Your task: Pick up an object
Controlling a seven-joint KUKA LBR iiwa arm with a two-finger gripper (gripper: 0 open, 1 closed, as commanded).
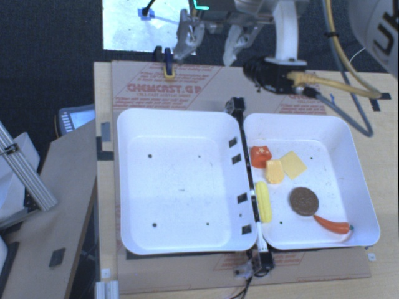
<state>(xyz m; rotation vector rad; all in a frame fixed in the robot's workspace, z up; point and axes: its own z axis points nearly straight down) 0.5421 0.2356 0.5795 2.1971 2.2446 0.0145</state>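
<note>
- Grey gripper [207,42] hangs high at the far edge, past both bins, its fingers spread wide and holding nothing.
- Picking has not begun, I think; next it must come near and right, then drop down.
- Food toys lie in the right bin [349,167]: brown cookie [303,201], yellow square [292,165], red block [260,156], all well apart from the gripper.

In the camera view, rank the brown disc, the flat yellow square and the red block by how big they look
1. Round brown disc
2. Flat pale yellow square, close to the disc in apparent size, so that order is unsure
3. Small red-orange block, clearly smallest
</note>
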